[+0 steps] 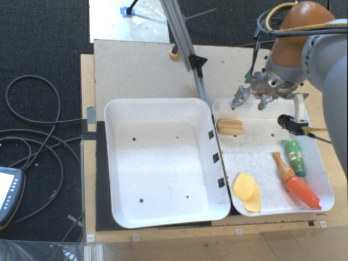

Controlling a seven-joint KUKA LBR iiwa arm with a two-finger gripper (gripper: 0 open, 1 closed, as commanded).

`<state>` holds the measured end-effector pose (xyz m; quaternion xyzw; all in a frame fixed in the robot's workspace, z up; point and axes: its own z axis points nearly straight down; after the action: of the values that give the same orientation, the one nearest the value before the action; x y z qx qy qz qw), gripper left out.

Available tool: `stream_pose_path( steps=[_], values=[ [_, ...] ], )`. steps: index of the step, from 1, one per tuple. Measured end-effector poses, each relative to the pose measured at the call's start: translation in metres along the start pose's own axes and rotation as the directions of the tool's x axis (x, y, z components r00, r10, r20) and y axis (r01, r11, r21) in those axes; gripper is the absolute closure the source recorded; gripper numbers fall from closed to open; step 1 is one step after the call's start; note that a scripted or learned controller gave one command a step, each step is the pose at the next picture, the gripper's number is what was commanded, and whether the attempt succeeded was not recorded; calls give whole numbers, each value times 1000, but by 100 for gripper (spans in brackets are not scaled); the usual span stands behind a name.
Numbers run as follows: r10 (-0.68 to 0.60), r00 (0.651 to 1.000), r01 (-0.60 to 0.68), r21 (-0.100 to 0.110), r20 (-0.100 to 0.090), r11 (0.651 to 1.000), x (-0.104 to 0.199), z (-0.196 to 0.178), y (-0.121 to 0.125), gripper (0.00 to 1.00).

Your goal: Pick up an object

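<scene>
Bread roll [229, 126] lies in the right bin [326, 192] — pincer [250, 100] above it, fingers spread, holding nothing.

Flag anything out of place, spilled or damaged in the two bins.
Nothing stands out. The right bin holds a tan block, yellow chips, a green bottle and an orange carrot toy, all lying loose and intact. The gripper hangs open above that bin's far edge.

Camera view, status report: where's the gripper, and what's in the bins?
Gripper open, nothing between its fingers, over right white bin far edge. Tan wooden block nearest. Green bottle, orange carrot, yellow chips lie apart, unobstructed.
</scene>
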<state>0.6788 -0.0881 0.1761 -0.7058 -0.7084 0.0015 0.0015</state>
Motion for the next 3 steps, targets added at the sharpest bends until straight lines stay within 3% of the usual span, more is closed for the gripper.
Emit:
stream_pose_path(
  steps=[1,2,3],
  values=[
    [-3,1000,3,-1,0,1000,7,57,6,0],
    [-2,1000,2,2,5,1000,4,84,6,0],
    [-5,1000,5,-2,5,1000,4,72,7,100]
  ],
)
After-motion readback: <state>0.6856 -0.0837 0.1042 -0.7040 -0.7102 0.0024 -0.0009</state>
